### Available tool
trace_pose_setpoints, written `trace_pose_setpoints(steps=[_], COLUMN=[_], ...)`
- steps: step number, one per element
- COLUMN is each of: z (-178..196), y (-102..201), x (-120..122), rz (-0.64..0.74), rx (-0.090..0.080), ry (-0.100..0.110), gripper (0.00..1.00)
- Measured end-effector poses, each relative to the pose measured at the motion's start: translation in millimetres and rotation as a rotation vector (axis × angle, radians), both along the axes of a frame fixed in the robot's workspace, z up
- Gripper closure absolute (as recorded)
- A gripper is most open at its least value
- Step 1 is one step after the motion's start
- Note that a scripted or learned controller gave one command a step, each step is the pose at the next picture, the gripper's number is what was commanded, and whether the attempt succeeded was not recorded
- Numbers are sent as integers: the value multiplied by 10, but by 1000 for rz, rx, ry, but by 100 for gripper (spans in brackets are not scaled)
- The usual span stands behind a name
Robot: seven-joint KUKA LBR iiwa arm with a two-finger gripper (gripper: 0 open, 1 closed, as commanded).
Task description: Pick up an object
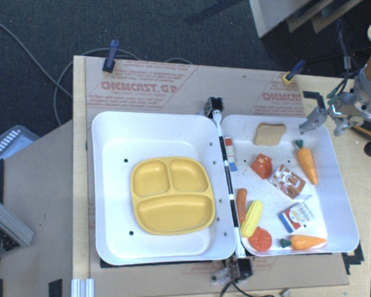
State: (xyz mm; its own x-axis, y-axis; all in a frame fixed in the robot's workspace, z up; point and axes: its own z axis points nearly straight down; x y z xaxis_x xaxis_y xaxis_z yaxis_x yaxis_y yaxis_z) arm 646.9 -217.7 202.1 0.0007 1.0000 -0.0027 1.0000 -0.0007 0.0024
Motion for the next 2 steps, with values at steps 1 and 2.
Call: trace_pose_setpoints(steps=[1, 2], z=[-263, -1185], y=[-5, 17], x=[-102, -287], rz=[1, 4], rx=[3, 12], ry=[5, 6], gripper=[0, 0])
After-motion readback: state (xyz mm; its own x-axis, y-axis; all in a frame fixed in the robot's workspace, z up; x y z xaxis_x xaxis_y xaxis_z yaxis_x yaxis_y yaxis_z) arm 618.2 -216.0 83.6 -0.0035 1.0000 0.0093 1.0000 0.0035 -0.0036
